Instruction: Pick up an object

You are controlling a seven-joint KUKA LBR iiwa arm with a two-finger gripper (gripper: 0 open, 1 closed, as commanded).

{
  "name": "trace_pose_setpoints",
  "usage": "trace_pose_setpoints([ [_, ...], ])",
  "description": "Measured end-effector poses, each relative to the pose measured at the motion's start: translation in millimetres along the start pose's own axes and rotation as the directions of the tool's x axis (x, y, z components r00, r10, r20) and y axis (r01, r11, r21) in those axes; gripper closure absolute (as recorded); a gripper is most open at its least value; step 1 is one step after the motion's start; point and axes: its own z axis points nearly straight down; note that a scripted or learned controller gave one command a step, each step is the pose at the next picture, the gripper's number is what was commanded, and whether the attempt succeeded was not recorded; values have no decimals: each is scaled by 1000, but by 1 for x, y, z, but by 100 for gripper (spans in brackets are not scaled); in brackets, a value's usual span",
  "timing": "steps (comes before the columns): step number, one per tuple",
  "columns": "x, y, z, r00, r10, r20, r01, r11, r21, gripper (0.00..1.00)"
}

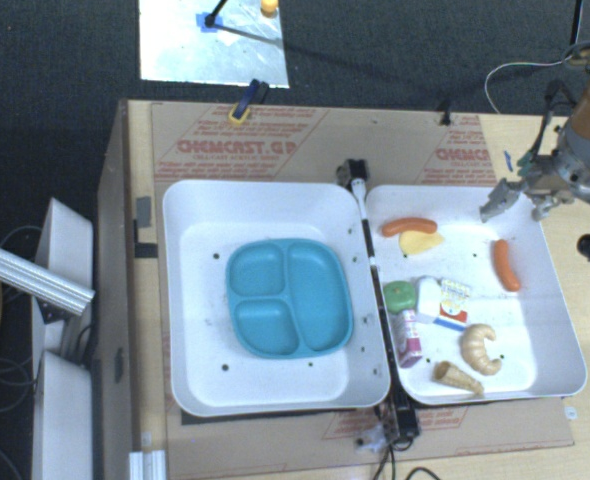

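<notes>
The right bin (550,268) holds several toy foods. An orange sausage (505,265) lies near its right wall, and a second orange sausage (407,227) rests at the back left beside a yellow piece (421,240). A green item (398,295), a white carton (445,303), a pink bottle (410,336), a croissant (480,348) and a cone (457,376) sit towards the front. My gripper (520,204) hangs over the bin's back right corner, open, with nothing between its fingers. It stands up and slightly right of the nearer sausage.
The left bin (200,228) bears a blue divided plate (288,296). A black divider clip (356,175) sits at the back where the bins meet. The grey arm (585,138) comes in from the right, above the cardboard bench top (275,143).
</notes>
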Motion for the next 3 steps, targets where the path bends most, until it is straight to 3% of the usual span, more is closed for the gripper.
trace_pose_setpoints([
  [1,0,7,112,1000,-1,-2,1,1000,2,0],
  [2,58,36,40,1000,-3,-1,3,1000,-4,0],
  [3,92,37,98,1000,-2,0,2,1000,-8,0],
])
